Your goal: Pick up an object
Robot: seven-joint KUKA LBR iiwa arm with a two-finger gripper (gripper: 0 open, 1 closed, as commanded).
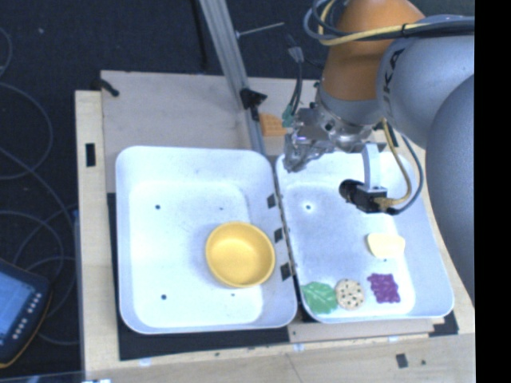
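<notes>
- The hand point(297, 159) hangs over the right white bin's point(415, 294) far left corner; whether it is clenched or released, I cannot tell.
- Candidate pickups, a pale yellow wedge point(386, 245), purple cluster point(384, 287), round cookie point(349, 293) and green leaf piece point(320, 295), lie near that bin's front edge, well apart from the hand.
- A yellow plastic bowl point(239, 254) sits alone in the left white bin point(152, 182).

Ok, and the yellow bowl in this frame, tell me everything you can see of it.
The yellow bowl is round, plain and matte, plastic by the look of it, with a slightly darker hollow and a thin paler rim. It sits upright, mouth up, on the floor of the left bin, in the near right part, close to the wall shared with the right bin. Nothing lies inside it and nothing touches it except the bin floor. The gripper is well away, over the far corner of the right bin.
</notes>
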